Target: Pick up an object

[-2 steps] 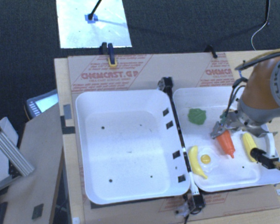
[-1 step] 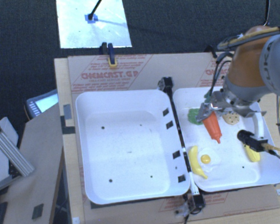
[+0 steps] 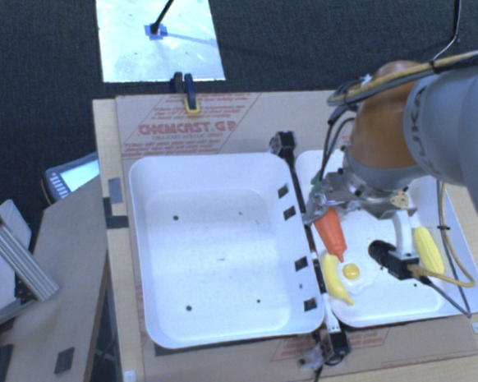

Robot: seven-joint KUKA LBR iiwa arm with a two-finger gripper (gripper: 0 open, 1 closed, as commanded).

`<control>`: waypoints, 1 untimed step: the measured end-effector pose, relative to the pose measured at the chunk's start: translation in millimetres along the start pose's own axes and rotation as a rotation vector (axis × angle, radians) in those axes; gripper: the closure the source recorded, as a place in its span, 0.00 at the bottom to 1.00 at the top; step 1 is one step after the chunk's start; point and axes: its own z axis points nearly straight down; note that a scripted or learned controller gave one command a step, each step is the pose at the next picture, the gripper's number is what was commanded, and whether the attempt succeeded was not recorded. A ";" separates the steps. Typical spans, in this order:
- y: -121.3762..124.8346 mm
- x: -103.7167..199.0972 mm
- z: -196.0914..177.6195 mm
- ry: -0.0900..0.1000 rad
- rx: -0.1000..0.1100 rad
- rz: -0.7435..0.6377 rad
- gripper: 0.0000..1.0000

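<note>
bench (image 3: pixel 119 237): brown board, two white bins | floor (image 3: pixel 32 79): dark carpet | hand (image 3: pixel 323 208): opening cannot be told

My grey arm (image 3: pixel 456 124) reaches in from the right and bends down over the right bin (image 3: pixel 458 301), orange band (image 3: pixel 386 121) above the wrist. My gripper (image 3: pixel 326 204) hangs low near that bin's left wall.

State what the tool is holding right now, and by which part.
Cannot be told: the tool sits at the top end of the orange carrot in the right bin, its grip hidden.
</note>
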 end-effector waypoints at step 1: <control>25.1 110.2 -5.1 0.002 -0.004 -0.005 1.00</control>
